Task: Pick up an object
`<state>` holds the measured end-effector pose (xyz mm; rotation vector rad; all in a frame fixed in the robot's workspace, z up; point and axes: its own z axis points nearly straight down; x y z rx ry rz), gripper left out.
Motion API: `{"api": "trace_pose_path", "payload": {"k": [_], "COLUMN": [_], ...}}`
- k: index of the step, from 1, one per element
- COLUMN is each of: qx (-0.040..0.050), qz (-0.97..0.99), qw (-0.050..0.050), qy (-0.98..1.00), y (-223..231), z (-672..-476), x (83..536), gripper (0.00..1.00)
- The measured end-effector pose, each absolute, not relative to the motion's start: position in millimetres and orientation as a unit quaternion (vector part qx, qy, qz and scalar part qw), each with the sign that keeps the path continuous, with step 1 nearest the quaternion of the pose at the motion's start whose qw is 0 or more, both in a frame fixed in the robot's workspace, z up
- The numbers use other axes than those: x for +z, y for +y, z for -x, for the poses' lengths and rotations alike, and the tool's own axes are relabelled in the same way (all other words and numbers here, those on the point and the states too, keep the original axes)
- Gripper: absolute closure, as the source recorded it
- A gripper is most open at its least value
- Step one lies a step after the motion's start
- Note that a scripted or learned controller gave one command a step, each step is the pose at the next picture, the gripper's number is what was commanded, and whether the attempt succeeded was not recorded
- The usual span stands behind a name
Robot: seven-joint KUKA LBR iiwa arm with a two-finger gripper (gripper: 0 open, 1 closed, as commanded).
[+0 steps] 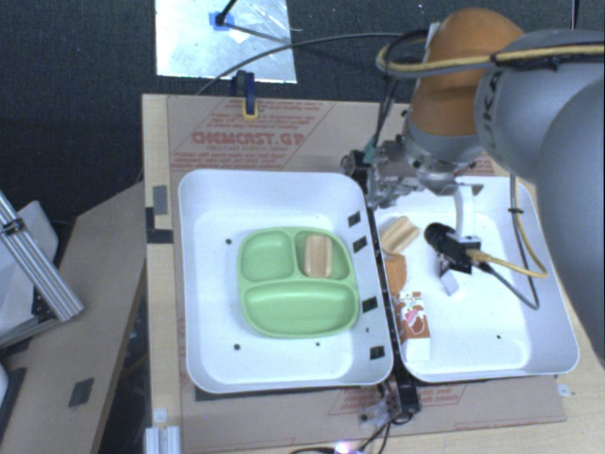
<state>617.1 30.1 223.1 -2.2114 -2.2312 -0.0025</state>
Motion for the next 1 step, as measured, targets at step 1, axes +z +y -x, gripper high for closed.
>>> {"api": "trace_pose_path", "payload": {"k": [1], "qx": [-0.0006], "qz": [0.705], "qw": [0.000], "qy": [-0.710], "y": [73.9], "z": [-615.0], "x": [229.9], "gripper": [1.00]}}
